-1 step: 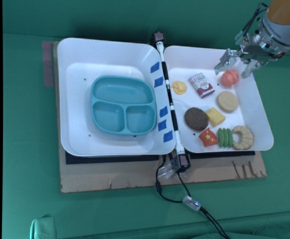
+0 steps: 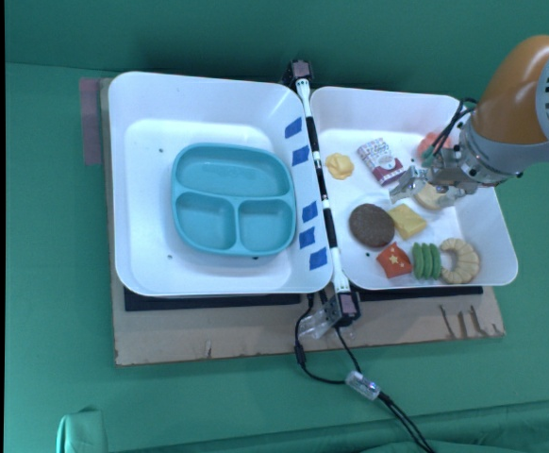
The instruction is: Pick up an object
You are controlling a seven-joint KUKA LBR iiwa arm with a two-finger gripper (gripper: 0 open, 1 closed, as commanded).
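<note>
The right bin [image 2: 496,243] holds several toy foods: a brown round patty [image 2: 372,225], a yellow block [image 2: 407,221], a red wedge [image 2: 394,261], green beans [image 2: 426,260], a tan ring pastry [image 2: 459,260], a small yellow piece [image 2: 339,166] and a red-and-white packet [image 2: 380,159]. My gripper [image 2: 427,187] is low in this bin, near its right side. It stands open, with a pale cream piece [image 2: 431,197] lying between its fingers. A red item [image 2: 430,143] peeks out behind the wrist, partly hidden.
The left bin [image 2: 142,111] holds a teal divided plate [image 2: 232,199]. A divider with blue tape marks [image 2: 310,177] runs between the bins. Cables [image 2: 350,366] trail off the front of the cardboard base. Green cloth surrounds the bench.
</note>
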